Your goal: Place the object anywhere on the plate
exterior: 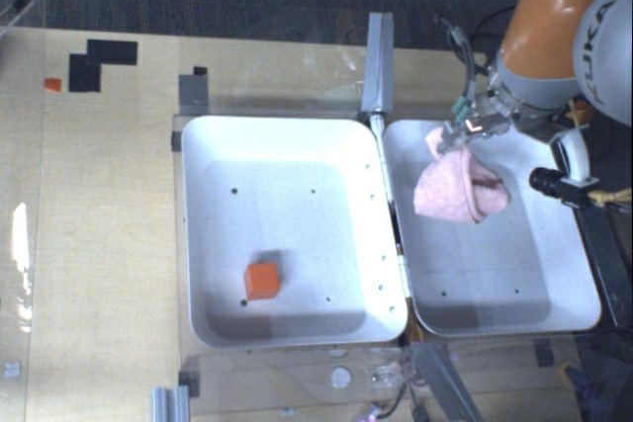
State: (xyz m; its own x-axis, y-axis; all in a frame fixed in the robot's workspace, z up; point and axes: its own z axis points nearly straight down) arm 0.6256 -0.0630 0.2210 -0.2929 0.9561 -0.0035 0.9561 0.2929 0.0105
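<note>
Gripper [465, 127] sits at the far edge of the right bin [554, 292], directly over the raised far corner of the pink cloth [460, 191]. Whether it is wide, narrow or pinching that corner cannot be told from this angle. The cloth, which I take to be the task's thing since the tool is at it, lies bunched in the far left part of that bin, close to the wall shared with the left bin [297, 153], with one peak drawn up towards the tool. Further out, an orange block [262, 281] rests near the left bin's near wall, well apart from the cloth. The main risk is a weak hold. Limp fabric caught by only a corner could slip free on the lift, or trail and snag on the divider between the bins. It might also land half off its target because it hangs unevenly. A closure that misses the peak would come up with nothing. By count there is one cloth, one block, two bins, one arm [554, 10] and one gripper.
</note>
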